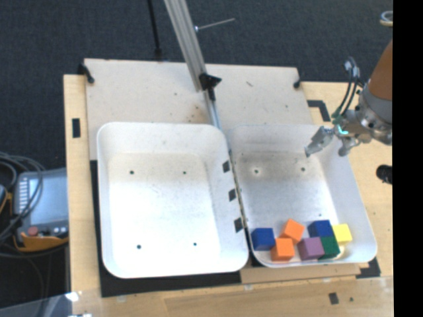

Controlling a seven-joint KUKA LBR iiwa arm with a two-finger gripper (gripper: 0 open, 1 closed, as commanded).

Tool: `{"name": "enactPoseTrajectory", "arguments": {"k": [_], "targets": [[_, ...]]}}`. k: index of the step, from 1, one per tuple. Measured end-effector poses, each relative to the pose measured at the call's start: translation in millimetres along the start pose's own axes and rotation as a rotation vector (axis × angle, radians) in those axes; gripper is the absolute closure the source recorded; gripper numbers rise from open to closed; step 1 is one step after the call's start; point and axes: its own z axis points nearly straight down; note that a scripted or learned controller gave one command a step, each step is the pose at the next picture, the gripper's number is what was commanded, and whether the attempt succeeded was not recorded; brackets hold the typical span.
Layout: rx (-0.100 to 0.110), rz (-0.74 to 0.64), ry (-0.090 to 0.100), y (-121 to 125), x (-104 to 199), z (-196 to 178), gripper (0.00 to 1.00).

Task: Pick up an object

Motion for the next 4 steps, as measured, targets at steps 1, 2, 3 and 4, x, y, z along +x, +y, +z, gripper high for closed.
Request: {"name": "enactPoseTrajectory", "arguments": {"k": [1,2,3,4], "targets": [[-0.004,-0.002,-0.003,0.8,-0.3,-3.0,0.0],[-0.001,0.003,-0.003,0.8,-6.9,40.1,0.0],[-0.001,0.004,-0.003,2.7,-7.1,81.9,0.0],[-0.001,0.005,-0.002,2.4,-8.1,133.8,0.0]]}}
